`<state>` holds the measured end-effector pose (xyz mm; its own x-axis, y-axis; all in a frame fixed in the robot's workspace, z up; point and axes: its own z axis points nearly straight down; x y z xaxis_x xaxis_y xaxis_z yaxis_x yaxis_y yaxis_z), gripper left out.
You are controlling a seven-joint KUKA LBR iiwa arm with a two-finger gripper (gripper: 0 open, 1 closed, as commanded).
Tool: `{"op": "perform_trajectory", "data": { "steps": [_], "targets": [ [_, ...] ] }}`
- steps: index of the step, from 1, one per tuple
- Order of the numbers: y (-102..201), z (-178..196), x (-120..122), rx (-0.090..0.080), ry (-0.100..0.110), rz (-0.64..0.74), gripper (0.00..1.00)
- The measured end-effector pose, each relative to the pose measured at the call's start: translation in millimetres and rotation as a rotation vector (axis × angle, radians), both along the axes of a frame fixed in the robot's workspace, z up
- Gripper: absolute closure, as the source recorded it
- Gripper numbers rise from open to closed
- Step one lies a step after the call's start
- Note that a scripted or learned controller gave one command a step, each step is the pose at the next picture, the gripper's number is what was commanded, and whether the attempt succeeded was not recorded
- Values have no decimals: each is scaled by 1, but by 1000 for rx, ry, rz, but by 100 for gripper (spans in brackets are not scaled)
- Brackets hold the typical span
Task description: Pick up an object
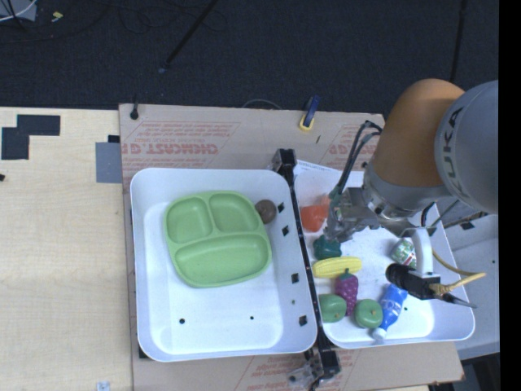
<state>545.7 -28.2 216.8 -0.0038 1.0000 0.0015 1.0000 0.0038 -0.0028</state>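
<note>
Two bins: a left bin (pixel 140 259) and a right bin (pixel 456 329), both white, sit side by side on a cardboard sheet (pixel 212 141) on the tabletop (pixel 57 259).
Near edge, right bin: a blue tube (pixel 391 306) lies tilted, with a green round piece (pixel 368 312) touching its left side and another green piece (pixel 332 306) further left.
Just beyond: a purple grape bunch (pixel 348 287), then a yellow piece (pixel 336 267) lying crosswise.
Right side: a small green-and-white can (pixel 404 253).
Teal piece (pixel 327 248): in the right bin near its left wall, just beyond the yellow piece and under the pincer.
Pincer (pixel 339 228): low over the teal piece; I cannot tell whether it is open or closed, or whether it grips anything.
Orange piece (pixel 313 216): just left of the pincer.
Left bin holds: a green divided plate (pixel 218 239), with a brown ball (pixel 265 210) at its far right corner.
Arm (pixel 419 149): reaches in from the far right.
</note>
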Motion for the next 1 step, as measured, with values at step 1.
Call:
{"op": "perform_trajectory", "data": {
  "steps": [1],
  "targets": [
    [45,-6,17,1,0,1,100]
  ]
}}
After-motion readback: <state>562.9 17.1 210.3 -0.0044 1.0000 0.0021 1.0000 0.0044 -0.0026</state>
